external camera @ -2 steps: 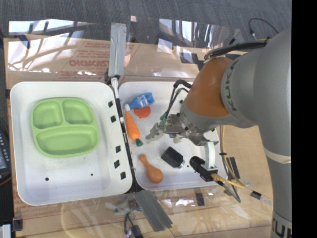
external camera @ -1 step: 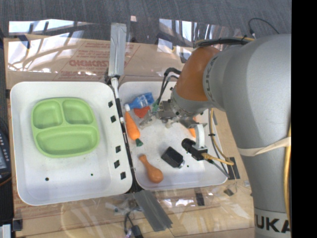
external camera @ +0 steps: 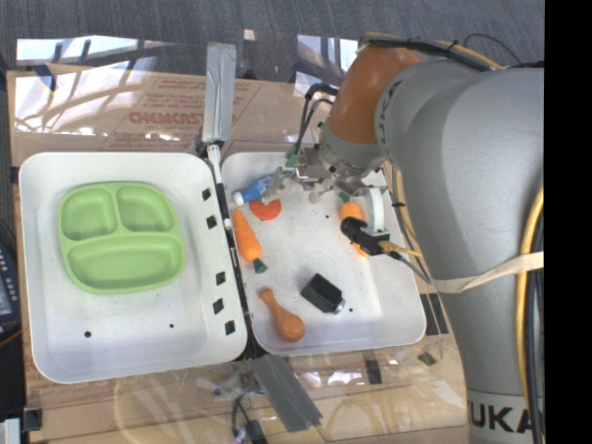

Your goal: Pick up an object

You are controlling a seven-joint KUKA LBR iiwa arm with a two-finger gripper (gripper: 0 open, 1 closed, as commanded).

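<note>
The grey KUKA arm's pincer (external camera: 313, 176) hangs low over the far end of the right white bin (external camera: 393, 317), just beside a blue-and-white toy (external camera: 259, 190) and a flat red disc (external camera: 266, 209); whether it is open or closed cannot be told. The approach step seems in hand. An orange carrot-shaped toy (external camera: 246, 236), a black block (external camera: 322, 293) and a tan drumstick-shaped toy (external camera: 283, 317) lie nearer. Next comes closing on one piece and lifting. A green divided plate (external camera: 120, 236) sits in the left white bin (external camera: 46, 340).

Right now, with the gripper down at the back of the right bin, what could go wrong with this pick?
1. The gripper sits among crowded items: the blue object and red piece lie close together, so it may nudge or take both.
2. It works near the right bin's back wall, so a finger could catch the rim.
</note>
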